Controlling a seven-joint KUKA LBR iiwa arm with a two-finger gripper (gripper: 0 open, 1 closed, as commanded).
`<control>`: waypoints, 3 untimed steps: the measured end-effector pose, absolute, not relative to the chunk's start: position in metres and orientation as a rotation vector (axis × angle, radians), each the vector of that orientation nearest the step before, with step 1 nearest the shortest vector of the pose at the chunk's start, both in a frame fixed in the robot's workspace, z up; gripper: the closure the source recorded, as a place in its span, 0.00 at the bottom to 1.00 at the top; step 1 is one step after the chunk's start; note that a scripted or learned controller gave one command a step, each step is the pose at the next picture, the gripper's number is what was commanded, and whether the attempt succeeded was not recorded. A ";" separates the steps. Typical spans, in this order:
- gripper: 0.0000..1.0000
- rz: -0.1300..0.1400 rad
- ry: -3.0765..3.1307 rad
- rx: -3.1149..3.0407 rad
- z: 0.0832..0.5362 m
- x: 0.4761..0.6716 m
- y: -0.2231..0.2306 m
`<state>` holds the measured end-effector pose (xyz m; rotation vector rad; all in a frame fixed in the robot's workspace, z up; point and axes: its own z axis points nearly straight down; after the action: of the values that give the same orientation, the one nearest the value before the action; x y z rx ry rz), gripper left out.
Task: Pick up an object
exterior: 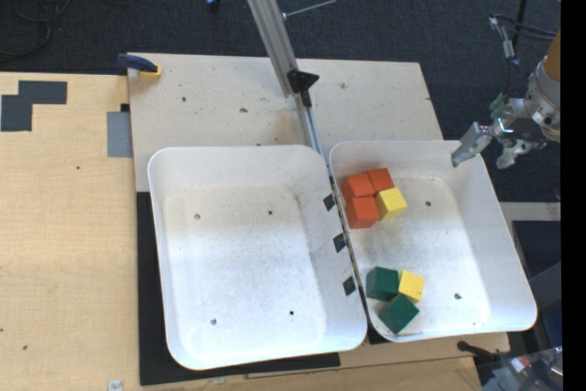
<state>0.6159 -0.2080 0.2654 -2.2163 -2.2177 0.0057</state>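
I read the pick as not yet made. The end effector (485,142) hangs over the far right corner of the right bin (476,288), above its rim, well apart from every block. Its fingers (465,147) are small and blurred at this angle; I cannot tell how far apart they stand, and I see nothing between them.

Candidates all lie in the right bin, along its left wall. Far cluster: two orange blocks (363,197) stacked or pressed together, with a yellow block (392,201) touching them on the right. Near cluster: two green blocks (389,298) with a second yellow block (412,286) against them, close to the bin's near edge. The left bin (183,197) sits beside it on the counter (366,96).

Left to do, in my judgement: choose a block, descend, close, lift. The blocks touch one another, so finger clearance looks tight; the far yellow block, with its right side free, seems the easiest target.
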 end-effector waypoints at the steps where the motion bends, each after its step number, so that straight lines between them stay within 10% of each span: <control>1: 0.00 0.003 -2.224 -2.215 0.268 0.617 -0.208; 3: 0.00 0.006 -2.216 -2.217 0.179 0.608 -0.204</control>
<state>0.6081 -0.2042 0.1791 -2.2172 -2.2158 0.0058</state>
